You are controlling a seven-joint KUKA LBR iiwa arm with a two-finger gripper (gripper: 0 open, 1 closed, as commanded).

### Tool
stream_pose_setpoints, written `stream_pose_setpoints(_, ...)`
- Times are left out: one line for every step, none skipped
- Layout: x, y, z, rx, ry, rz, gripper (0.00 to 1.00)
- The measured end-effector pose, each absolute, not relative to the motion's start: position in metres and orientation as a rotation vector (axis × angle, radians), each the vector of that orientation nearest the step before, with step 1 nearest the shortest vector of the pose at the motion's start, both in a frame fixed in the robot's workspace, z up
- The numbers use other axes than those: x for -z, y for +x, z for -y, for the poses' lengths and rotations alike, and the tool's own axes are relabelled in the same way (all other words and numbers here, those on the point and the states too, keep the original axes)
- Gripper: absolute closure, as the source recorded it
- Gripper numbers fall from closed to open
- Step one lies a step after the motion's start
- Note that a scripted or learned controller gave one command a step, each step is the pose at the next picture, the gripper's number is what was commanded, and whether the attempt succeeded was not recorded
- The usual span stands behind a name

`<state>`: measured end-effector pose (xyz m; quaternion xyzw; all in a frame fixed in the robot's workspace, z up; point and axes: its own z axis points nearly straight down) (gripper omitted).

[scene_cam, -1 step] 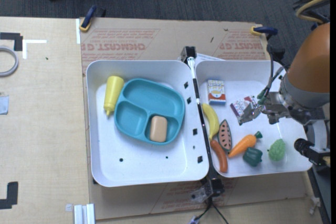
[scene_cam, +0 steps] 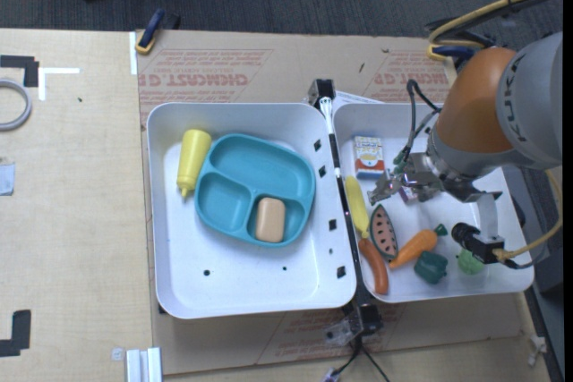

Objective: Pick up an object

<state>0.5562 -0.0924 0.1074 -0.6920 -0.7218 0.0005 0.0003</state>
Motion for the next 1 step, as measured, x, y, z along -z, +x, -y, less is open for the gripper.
stream_pose_setpoints(-0.0971, 0.6576, 0.0954, 0.011, -2.297, 2.155, 0.0)
